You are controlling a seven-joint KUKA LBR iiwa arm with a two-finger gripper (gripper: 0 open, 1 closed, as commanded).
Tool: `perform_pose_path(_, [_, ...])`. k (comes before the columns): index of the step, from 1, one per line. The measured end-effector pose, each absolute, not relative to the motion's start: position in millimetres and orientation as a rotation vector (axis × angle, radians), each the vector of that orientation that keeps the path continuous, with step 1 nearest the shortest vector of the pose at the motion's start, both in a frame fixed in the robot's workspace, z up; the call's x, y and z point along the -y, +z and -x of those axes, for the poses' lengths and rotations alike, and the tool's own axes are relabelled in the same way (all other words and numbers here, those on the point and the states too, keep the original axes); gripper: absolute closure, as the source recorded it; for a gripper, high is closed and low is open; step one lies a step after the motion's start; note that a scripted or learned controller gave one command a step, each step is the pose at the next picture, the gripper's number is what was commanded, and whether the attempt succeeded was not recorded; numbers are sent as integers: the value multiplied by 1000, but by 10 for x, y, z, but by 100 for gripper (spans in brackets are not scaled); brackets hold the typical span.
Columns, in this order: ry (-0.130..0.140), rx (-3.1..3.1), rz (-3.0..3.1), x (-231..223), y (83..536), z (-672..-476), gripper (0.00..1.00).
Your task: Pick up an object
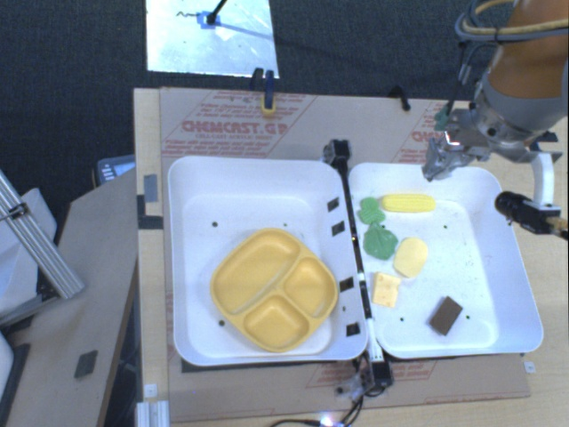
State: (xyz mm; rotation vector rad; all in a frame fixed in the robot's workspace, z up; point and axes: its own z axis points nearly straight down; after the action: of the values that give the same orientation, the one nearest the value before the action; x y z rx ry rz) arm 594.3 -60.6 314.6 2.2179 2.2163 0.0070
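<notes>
Hand (438,167) is hovering over the right bin's (511,278) far edge; whether it is apart or together I cannot tell. Nearest, by that far edge, the corn (408,204) is lying: probably light, stiff, slick, best pinched across its middle. Greens (378,234) are crowding its left end; a yellow tray (274,289) is sitting in the left bin (200,238).

The arm (524,52) has a rounded orange band above a grey metallic wrist section. Grey and yellowish cables loop in an arc along its upper left side. Below the wrist sits a silver-grey gripper (442,163) of blocky metal parts, with a small bright spot on its housing.
</notes>
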Motion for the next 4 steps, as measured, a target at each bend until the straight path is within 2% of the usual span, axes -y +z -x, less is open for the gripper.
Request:
perform_pose_path(1, [-2, -2231, -2218, 226, 2924, -5205, 100])
perform_pose_path(2, [1, -2211, -2224, 1262, 2963, -5411, 100])
perform_pose_path(3, [10, -2225, -2206, 1051, 3206, -6360, 100])
perform_pose_path(4, [-1, -2233, -2216, 516, 3037, -5683, 100])
